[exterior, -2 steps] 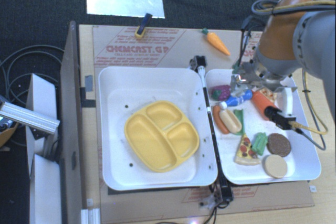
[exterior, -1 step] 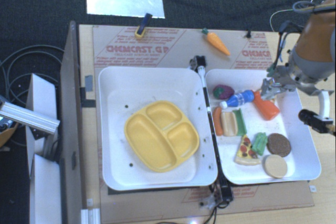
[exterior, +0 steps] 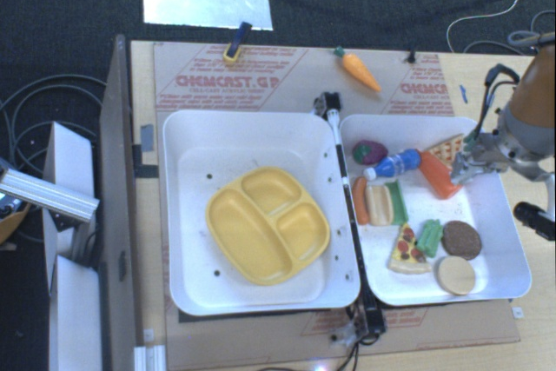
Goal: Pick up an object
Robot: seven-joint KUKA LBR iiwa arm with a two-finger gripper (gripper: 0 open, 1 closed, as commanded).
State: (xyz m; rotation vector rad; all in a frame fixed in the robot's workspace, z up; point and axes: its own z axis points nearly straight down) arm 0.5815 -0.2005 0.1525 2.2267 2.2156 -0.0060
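Observation:
The right bin (exterior: 508, 213) holds several toy foods: a purple piece (exterior: 371, 152), a blue bottle (exterior: 395, 162), a waffle wedge (exterior: 447, 149), an orange-red piece (exterior: 439, 176), a hot dog (exterior: 380, 203), a pizza slice (exterior: 405, 249), a green piece (exterior: 429, 237), a brown patty (exterior: 461, 239) and a beige disc (exterior: 455, 275). My gripper (exterior: 466, 167) is low over the bin's upper right, right beside the orange-red piece's right end. Whether it touches that piece is unclear. The wrist hides the bin's far right corner.
The left bin (exterior: 187, 187) holds a yellow divided plate (exterior: 268, 224). A toy carrot (exterior: 359, 70) and a small yellow-and-blue item (exterior: 235, 44) lie on the cardboard behind the bins. Cables run along the floor on the left and at the upper right.

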